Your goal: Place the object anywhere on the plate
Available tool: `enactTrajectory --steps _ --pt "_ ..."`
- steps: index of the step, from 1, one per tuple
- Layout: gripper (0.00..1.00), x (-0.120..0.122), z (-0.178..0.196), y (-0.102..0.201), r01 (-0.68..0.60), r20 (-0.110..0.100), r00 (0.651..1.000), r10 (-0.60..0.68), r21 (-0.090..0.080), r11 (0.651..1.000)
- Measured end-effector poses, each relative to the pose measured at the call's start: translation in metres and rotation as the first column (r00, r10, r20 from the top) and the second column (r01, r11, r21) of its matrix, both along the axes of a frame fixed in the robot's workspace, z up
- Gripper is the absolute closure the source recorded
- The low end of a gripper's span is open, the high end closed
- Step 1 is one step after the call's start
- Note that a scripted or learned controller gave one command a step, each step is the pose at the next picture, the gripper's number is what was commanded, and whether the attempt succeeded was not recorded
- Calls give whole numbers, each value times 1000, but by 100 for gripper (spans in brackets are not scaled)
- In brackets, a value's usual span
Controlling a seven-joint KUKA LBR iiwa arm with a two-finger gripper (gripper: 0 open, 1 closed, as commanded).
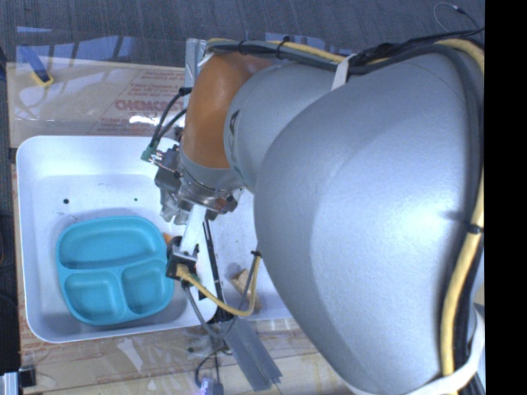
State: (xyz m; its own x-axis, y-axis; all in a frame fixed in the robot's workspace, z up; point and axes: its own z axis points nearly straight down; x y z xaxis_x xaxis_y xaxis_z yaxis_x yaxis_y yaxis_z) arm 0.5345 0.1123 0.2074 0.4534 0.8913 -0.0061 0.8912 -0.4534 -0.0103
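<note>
A light blue plate [111, 274] with three compartments lies in the left white bin [49, 171], toward its front. My gripper [171, 214] hangs just off the plate's right rim, below the orange wrist band. A small orange bit [167, 239] shows at the plate's right edge, right under the gripper; whether it is held is unclear. The plate's compartments look bare.
A tan object [241, 283] lies on the bin floor right of the plate, partly behind the yellow cable. The big grey arm covers the right half of the view and hides the other bin. A grey strip [251, 354] sticks out at the bench front.
</note>
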Motion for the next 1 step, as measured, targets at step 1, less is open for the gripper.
enactTrajectory --steps 1 --pt "100 -1 9 2 -11 -5 1000 11 -1 1000"
